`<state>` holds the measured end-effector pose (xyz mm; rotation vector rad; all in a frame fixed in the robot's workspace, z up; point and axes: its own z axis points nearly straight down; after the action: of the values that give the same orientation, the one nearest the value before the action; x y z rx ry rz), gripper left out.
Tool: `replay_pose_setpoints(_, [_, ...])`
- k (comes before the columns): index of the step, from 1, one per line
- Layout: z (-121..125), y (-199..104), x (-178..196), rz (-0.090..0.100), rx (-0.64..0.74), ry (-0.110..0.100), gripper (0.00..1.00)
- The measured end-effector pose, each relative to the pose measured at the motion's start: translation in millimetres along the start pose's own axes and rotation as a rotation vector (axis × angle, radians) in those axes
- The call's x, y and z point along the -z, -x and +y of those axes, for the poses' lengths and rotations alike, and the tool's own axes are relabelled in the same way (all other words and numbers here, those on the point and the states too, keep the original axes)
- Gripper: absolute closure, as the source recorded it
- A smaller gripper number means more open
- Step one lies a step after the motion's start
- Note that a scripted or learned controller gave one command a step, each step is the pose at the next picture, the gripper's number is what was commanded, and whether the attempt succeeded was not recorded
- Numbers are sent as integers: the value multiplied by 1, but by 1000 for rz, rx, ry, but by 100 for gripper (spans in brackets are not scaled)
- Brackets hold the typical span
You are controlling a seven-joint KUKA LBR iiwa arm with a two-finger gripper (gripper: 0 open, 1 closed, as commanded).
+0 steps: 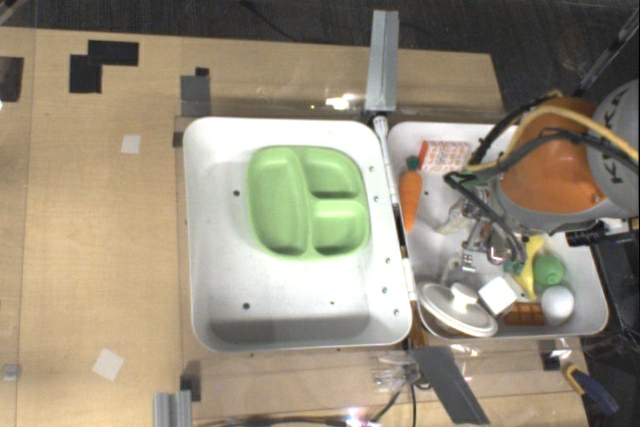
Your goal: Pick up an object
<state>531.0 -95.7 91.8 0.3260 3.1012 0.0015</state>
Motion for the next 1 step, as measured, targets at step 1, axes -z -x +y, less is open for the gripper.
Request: replay_pose_setpoints(1, [0, -20, 10, -63, 196, 0, 0])
